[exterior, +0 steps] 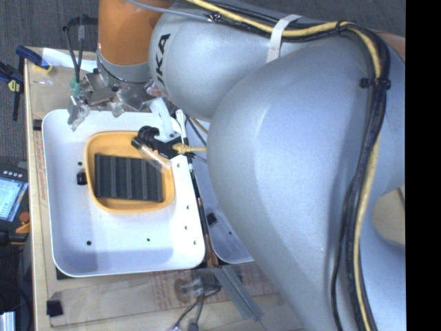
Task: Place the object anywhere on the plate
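Gripper (pixel 81 107): hangs over the upper left corner of the left bin (pixel 62 243), close to the rim; too unclear to tell how far open, or whether holding anything.
Object (pixel 81 178): small black piece, judged to be the task's thing; lies on the bin floor near the left edge, just beside the plate's left rim and not on it.
Plate (pixel 131 204): yellow rim around a dark ribbed middle; sits in the middle of the left bin, nearer the upper edge.
Arm (pixel 296 157): covers the right side of the bench and most of the right bin.
Step in hand: probably the approach, with the object not yet picked.
Risk, missed pick: likely with so small and low a piece, closing on nothing or only nudging it.
Risk, plate strike: likely when coming down so close to the raised yellow rim, knocking or shifting the plate.
Risk, bin wall: possible scrape on the left edge, given the tight gap between wall and plate.
Risk, bad landing: possible roll off the sloped rim back onto the floor after release near the plate's edge.
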{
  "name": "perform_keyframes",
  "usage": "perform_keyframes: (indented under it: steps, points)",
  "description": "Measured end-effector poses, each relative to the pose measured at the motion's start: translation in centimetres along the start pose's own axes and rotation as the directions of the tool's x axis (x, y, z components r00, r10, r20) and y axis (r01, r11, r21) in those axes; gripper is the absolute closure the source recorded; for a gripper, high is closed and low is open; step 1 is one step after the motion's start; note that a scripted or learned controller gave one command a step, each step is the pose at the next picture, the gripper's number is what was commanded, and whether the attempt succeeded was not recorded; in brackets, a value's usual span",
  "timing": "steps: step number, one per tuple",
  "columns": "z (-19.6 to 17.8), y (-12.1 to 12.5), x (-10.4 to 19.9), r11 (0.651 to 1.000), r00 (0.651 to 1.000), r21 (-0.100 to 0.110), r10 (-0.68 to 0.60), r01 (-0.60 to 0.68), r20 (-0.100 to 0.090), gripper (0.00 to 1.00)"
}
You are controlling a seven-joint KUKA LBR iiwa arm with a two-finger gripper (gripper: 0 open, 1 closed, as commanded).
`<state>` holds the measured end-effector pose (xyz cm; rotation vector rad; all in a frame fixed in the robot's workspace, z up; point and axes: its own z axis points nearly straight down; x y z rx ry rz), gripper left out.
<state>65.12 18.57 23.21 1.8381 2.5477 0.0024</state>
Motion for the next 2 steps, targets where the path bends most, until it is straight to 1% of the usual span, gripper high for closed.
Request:
perform_keyframes:
  steps: [1, 2]
  points:
    - [0.6, 0.7, 0.4, 0.994, 0.994, -0.002, 0.11, -0.11, 0.002, 0.0]
    - [3.1, -4.7, 1.6, 0.93, 0.93, 0.008, 0.367, -0.367, 0.004, 0.0]
